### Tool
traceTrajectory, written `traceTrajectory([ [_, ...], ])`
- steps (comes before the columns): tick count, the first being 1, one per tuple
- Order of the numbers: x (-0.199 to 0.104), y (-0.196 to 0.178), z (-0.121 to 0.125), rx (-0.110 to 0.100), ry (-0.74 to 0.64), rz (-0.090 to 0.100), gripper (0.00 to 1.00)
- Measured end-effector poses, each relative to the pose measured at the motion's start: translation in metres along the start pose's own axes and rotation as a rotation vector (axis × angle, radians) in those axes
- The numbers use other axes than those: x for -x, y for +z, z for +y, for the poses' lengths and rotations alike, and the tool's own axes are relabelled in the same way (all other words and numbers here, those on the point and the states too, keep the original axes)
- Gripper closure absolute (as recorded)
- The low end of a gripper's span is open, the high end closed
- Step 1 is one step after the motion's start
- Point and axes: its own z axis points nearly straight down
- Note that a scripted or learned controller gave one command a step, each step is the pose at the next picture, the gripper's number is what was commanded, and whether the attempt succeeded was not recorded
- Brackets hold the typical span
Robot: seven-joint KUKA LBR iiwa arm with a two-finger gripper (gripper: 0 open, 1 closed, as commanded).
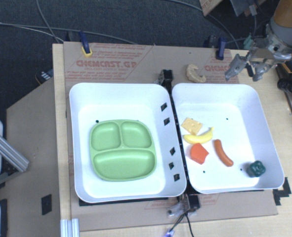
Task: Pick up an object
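Observation:
The right bin [244, 95] holds several small items: a pale yellow wedge [191, 126], a yellow banana [199, 137], a red-orange piece [199, 153], a brown sausage [223, 152] and a dark green lump [257, 169] near the front right corner. My gripper [244, 72] hangs above the bench just beyond the right bin's far edge, well away from all of them. It is open, its two fingers spread with nothing between them.
A green divided plate [122, 149] lies in the left bin [81, 112]. A tan curved object [195, 73] rests on the cardboard behind the bins. Clamps [86, 47] hold the board's far edge.

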Motion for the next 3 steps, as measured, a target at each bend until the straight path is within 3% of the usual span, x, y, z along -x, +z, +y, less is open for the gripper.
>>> traceTrajectory([
  [1, 0.0, -0.008, 0.002, 0.013, -0.003, -0.002, 0.0],
  [2, -0.004, 0.046, -0.007, 0.008, -0.003, -0.001, 0.0],
  [3, -0.004, 0.105, 0.002, 0.007, -0.004, -0.001, 0.0],
])
